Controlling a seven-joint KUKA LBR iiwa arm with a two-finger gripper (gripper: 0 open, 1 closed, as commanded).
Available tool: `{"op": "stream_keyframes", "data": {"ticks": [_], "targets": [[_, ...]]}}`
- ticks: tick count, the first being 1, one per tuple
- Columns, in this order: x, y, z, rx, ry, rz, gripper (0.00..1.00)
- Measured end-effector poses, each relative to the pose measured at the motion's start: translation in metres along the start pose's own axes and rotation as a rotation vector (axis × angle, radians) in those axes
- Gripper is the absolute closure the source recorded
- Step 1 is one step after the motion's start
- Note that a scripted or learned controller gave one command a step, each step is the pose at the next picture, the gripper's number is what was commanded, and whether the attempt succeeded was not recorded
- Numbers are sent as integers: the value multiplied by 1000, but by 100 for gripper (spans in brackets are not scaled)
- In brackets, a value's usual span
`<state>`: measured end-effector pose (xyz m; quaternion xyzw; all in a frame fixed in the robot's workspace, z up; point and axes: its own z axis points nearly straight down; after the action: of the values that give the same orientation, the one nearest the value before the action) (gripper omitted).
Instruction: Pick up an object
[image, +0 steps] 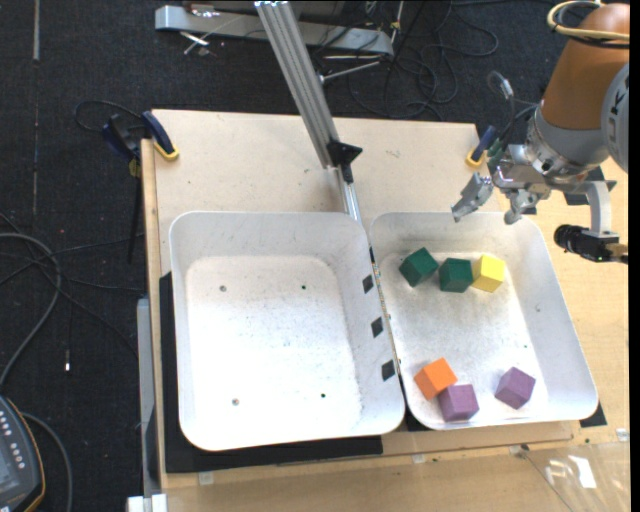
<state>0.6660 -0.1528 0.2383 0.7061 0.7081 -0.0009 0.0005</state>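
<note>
The right bin (560, 330) holds several blocks. Two green blocks (419, 266) (456, 274) and a yellow block (489, 272) lie in a row near its far side. An orange block (435, 376) and two purple blocks (459, 402) (515, 387) sit near its front. My gripper (494, 202) hangs open above the far edge of the right bin, up and right of the yellow block, with nothing between its fingers.
The left bin (200, 300) stands beside the right one. A slanted metal pole (310, 90) runs from the top down to the gap between the bins. Clamps sit at the bench's far corners (160, 135) (482, 148).
</note>
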Motion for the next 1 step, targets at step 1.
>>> {"op": "stream_keyframes", "data": {"ticks": [1], "targets": [[31, 15, 147, 4, 3, -1, 0]]}}
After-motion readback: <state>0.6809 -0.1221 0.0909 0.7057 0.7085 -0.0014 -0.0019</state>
